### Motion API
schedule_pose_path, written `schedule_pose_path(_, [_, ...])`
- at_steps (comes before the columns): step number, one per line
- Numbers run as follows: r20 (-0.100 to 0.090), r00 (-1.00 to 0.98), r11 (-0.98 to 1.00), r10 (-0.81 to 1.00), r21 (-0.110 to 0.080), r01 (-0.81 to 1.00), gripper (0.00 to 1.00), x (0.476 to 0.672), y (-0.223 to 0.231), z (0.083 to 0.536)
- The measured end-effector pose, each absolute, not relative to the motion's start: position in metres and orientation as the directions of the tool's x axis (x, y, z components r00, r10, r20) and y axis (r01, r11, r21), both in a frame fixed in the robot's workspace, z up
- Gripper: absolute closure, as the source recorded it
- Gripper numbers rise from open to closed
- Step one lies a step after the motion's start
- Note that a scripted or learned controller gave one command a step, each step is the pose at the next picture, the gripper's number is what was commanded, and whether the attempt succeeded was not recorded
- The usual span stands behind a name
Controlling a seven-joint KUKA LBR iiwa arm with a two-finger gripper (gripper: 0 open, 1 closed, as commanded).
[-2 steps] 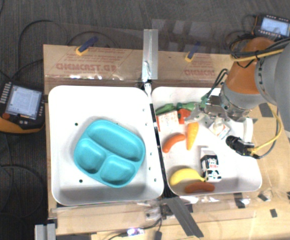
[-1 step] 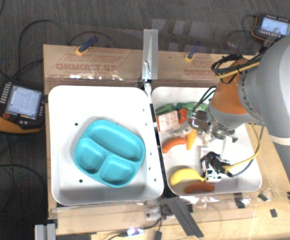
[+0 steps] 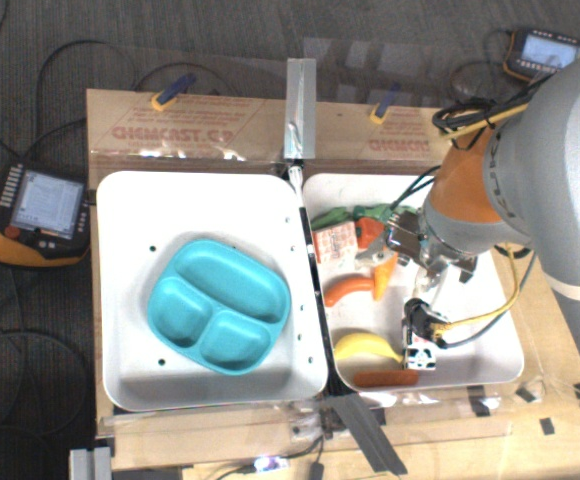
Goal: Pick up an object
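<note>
The jaws hovered over the right bin [image 3: 490, 353] near an orange piece [image 3: 347, 289]; open or shut, I couldn't tell.

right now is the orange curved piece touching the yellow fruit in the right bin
Apart. The camera view shows a strip of bare white floor of the right bin between the orange curved piece and the yellow fruit.

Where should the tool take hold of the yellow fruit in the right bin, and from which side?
Across its middle, from straight above. The yellow fruit is rounded and lies flat, longer left to right; the bin wall and a brown stick crowd its sides.
</note>
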State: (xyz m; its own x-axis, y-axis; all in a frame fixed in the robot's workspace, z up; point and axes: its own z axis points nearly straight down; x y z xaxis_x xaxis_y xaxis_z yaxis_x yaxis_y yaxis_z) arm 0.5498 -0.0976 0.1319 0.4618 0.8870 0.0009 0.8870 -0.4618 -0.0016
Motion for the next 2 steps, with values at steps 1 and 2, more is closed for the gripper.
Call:
schedule_pose_path(1, [0.003, 0.461, -0.461, 0.888, -0.011, 0.887, 1.0, 0.548, -0.096, 0.139])
schedule_pose_path(2, [0.0, 0.211, -0.211, 0.978, -0.003, 0.978, 1.0, 0.574, -0.076, 0.241])
